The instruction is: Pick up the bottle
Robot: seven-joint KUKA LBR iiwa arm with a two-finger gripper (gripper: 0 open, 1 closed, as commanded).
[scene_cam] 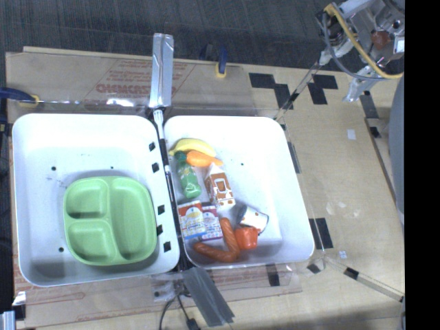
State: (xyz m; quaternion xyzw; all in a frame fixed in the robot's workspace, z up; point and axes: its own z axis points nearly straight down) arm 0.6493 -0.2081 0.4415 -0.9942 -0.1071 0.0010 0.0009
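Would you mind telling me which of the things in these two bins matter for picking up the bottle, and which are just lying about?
Belongs to the job:
green bottle, lying in the right bin against its left wall

Just lying about:
banana
carrot
small carton
flat packet
orange-red items at the front
green divided plate in the left bin

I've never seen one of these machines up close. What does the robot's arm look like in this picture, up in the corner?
Little of it is in the picture: pale grey and whitish metal parts at the top right, with a yellow cable looping across them, thin dark wires beside it, and a small reddish-orange patch. A grey curved surface runs down the right edge. No markings are legible.
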